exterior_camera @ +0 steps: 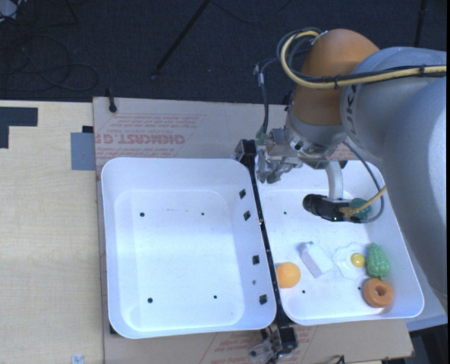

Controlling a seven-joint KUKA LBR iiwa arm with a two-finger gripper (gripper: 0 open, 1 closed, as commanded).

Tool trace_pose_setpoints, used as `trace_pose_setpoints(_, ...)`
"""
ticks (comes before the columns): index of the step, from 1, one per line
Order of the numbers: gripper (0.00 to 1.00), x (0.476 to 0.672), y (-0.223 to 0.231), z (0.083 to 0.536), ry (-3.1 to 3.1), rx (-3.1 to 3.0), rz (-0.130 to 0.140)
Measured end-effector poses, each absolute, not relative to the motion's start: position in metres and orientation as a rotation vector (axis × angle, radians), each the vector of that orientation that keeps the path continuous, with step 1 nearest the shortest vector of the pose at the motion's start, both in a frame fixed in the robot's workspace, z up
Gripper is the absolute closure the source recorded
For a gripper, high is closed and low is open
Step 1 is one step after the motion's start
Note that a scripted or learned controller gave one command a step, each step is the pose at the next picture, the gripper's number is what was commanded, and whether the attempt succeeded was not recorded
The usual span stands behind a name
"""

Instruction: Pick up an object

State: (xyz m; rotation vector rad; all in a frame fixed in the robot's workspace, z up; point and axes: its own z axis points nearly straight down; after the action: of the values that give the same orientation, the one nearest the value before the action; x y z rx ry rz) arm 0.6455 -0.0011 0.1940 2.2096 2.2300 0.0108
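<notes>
Arm: the grey arm [407,120] reaches in from the right, and its wrist sits over the far end of the right bin [338,318].
Gripper position: the gripper [272,165] hangs at the far left corner of the right bin, close to the divider between the two bins and well apart from every object.
Gripper state: I cannot tell how far open it is, because the metal parts merge together from this angle. Nothing shows in its hold.
Objects on offer: all five lie in the near half of the right bin.
Orange ball: the orange ball [287,274] sits by the bin's left wall.
White block: the white block [313,258] lies tilted just beside the ball.
Fried egg toy: the fried egg toy [355,260] lies flat between the block and the green piece.
Green toy: the green knobbly toy [376,260] is touching or nearly touching the egg's right edge.
Doughnut: the brown doughnut [378,292] lies near the front right corner, just below the green toy.
Left bin: the left bin [179,249] takes no part in this moment.
Done so far: judging by the layout, nothing has been lifted and every object rests on the bin floor.
Left to do: choosing a target, travelling toward the near end, descending, closing and lifting, which is effectively the whole pick.
Likely easiest target: the ball probably, as it has the most room around it, though its place by the wall may crowd the approach.
</notes>
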Motion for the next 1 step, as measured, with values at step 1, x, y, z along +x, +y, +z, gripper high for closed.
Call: trace_pose_setpoints(1, 1.00, 0.6439, 0.0845, 0.2251, 2.228, 2.216, 0.001)
